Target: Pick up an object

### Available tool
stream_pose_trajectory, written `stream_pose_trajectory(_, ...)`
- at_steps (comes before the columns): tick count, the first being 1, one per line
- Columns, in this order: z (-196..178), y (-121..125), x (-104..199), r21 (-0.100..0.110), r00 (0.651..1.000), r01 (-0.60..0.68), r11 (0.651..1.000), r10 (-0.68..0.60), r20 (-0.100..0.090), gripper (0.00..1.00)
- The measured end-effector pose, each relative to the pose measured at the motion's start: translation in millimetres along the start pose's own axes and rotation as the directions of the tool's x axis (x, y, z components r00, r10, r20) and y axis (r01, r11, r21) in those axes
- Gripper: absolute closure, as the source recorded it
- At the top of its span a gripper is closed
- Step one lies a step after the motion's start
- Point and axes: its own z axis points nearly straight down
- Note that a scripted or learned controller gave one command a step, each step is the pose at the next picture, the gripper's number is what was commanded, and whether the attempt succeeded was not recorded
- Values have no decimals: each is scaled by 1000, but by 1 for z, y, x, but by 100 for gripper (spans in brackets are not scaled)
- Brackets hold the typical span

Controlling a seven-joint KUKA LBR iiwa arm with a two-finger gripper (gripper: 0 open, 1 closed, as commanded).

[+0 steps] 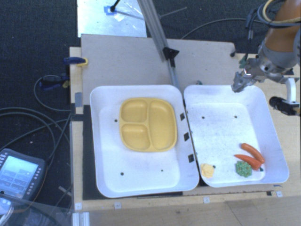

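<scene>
Dark carpet surrounds my bench. My gripper (238, 85) hovers at the right bin's (221, 126) far rim; grip state unclear. Carrots (251, 155) lie at its near corner: I'd descend centred.

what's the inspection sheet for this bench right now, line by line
surface: two white bins side by side, left bin and right bin, on a tan bench
job's things: two orange carrots, green broccoli piece, pale yellow piece, all at the right bin's near end
clutter: yellow divided plate in the left bin
grippers: gripper over the right bin's far rim, holding nothing seen
cables: black cables on the floor at left
surroundings: handheld pendant at lower left, dark carpet
</scene>
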Motion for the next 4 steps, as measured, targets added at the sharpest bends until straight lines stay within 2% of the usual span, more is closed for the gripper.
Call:
stream_pose_trajectory(1, -5, -5, 48, 2, 1000, -1, 1000, 1, 0, 100)
stream_pose_trajectory(2, -2, 8, 102, 1, 1000, -1, 1000, 1, 0, 100)
stream_pose_trajectory(3, 1, 9, 146, 1, 1000, -1, 1000, 1, 0, 100)
stream_pose_trajectory(4, -10, 5, 204, 1, 1000, 1, 1000, -1, -1, 100)
